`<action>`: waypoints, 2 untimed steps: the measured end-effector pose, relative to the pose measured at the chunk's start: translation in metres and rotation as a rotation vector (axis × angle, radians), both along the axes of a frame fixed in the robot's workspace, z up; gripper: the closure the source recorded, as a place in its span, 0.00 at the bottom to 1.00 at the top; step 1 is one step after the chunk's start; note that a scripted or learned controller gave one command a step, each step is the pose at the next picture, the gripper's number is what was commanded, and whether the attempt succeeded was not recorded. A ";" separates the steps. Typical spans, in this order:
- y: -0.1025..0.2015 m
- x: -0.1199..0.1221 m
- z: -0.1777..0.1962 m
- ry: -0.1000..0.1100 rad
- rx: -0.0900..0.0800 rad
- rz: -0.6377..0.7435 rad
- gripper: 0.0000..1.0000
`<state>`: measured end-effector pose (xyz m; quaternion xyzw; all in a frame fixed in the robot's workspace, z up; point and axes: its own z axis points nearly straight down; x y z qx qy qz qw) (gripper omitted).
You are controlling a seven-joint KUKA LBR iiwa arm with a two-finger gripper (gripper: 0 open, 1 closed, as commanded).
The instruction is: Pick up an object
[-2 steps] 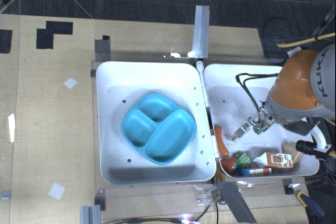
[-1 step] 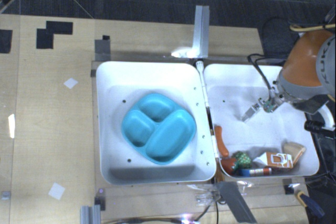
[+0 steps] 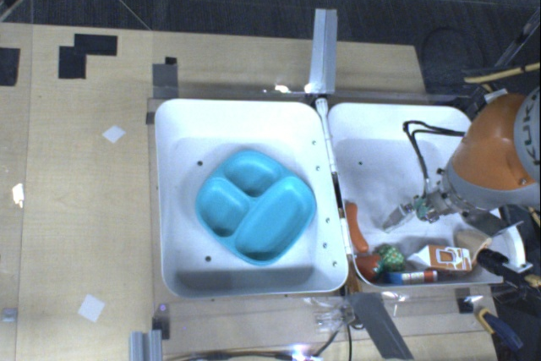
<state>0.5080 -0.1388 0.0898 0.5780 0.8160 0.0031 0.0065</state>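
My gripper (image 3: 397, 218) hangs over the right bin (image 3: 372, 139), in its lower middle part, pointing down and to the left. Just below it, along the bin's front wall, lies a heap of objects: an orange-red piece (image 3: 355, 234) at the left, a green bumpy toy (image 3: 390, 257), a blue and red marker (image 3: 410, 276) and a white and orange bottle (image 3: 448, 258). The gripper's tip is a little above and to the right of the green toy, with nothing seen in it. The grey arm with its orange band (image 3: 497, 152) comes in from the right.
The left bin (image 3: 182, 182) holds a blue divided plate (image 3: 256, 205) in its middle. A metal post (image 3: 323, 51) stands at the back between the bins. A black cable (image 3: 418, 144) loops over the right bin near the arm.
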 end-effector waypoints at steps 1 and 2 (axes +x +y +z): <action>0.027 -0.015 0.001 -0.005 -0.010 0.479 0.00; 0.007 0.064 -0.001 0.001 -0.005 0.333 0.00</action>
